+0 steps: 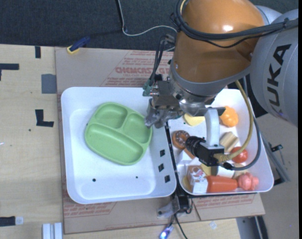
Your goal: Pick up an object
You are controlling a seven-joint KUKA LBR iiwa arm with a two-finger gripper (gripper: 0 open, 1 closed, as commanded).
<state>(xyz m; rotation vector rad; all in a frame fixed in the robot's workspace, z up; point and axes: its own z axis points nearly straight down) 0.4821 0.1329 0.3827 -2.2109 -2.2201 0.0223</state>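
A green divided plate [116, 133] lies tilted in the left white bin [76, 148]. The right bin [264, 176] holds several toy foods: a brown donut [180, 139], a yellow piece [192, 119], an orange pepper [230, 117], a red tomato [239, 156], an orange carrot-like piece [222, 184] and a small box [195, 178]. My gripper [156, 116] hangs low over the wall between the two bins, right at the plate's right rim. The bulky wrist hides the tip, and no object shows in its grasp.
The big orange band and grey arm [221, 39] cover the back of the right bin. A white and black fitting [209, 142] hangs from the wrist over the toy foods. Cardboard [116, 68] lies under both bins.
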